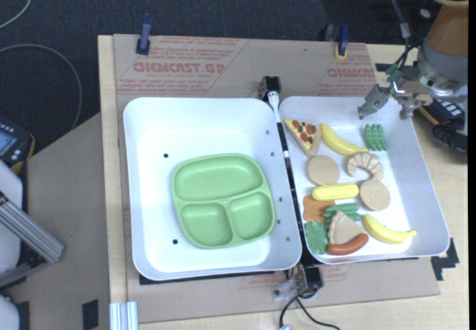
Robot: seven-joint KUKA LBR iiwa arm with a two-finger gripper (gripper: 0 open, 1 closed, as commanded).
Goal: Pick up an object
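The right bin (424, 172) holds several toy foods: a pizza slice (303, 134), a banana (341, 141), a green ridged piece (375, 137), a croissant (364, 163), two tan discs (323, 169), a yellow roll (335, 192), a second banana (388, 230), a sandwich wedge (343, 226) and a red sausage (346, 245). My gripper (389, 106) hangs over the bin's far right corner, just above the green piece. It is open, with its grey fingers (370, 105) spread and nothing between them.
The left bin (149, 143) holds a green divided plate (222, 198). A black clip (271, 86) sits where the two bins meet at the back. Blue clamps (143, 35) pin the cardboard sheet under the bins. Cables trail over the dark floor at left.
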